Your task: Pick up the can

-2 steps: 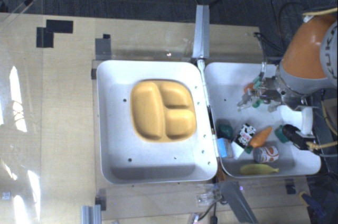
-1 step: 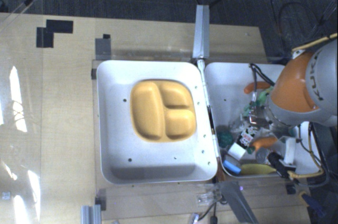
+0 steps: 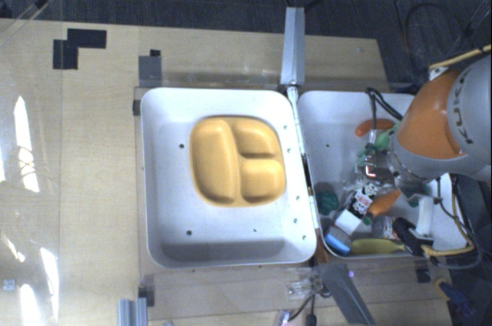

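The right bin (image 3: 330, 124) holds a heap of small things near its front left corner. What looks like the can (image 3: 342, 231) lies there on its side, with a white end and a blue body, close to the bin's front wall. My gripper (image 3: 370, 177) hangs over the middle of the right bin, a little behind and to the right of the can, low among the clutter. The wrist and the things around it hide the tips. Nothing is seen lifted.
A yellow banana (image 3: 378, 246), an orange carrot (image 3: 386, 201), a green thing (image 3: 329, 200), a small red and white item (image 3: 360, 203) and a black thing (image 3: 407, 234) crowd around the can. Another orange piece (image 3: 373, 126) lies farther back. A yellow divided tray (image 3: 237, 160) fills the left bin (image 3: 165, 186).
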`<state>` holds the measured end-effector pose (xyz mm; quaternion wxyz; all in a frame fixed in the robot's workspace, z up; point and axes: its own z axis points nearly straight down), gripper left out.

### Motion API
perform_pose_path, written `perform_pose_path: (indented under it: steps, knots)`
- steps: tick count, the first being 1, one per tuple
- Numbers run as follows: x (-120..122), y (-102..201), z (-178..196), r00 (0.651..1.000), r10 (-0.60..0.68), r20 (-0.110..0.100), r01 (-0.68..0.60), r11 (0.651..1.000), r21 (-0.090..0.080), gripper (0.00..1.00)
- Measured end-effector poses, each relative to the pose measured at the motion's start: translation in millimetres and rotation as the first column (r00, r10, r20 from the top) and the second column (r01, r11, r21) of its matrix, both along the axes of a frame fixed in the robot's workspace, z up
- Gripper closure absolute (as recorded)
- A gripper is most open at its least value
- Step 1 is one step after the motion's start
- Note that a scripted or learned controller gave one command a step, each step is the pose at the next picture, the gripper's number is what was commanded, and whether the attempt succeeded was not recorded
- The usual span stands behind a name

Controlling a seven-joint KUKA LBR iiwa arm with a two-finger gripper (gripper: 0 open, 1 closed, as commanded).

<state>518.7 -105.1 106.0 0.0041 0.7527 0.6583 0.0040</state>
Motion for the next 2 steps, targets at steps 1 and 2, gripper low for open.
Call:
perform_pose_path:
  steps: [1, 2]
  knots:
    - [-5, -24, -12, 0.993, 0.119, 0.006, -0.119, 0.993, -0.001, 1.0]
    - [50, 16, 20, 0.999, 0.049, -0.008, -0.049, 0.999, 0.001, 1.0]
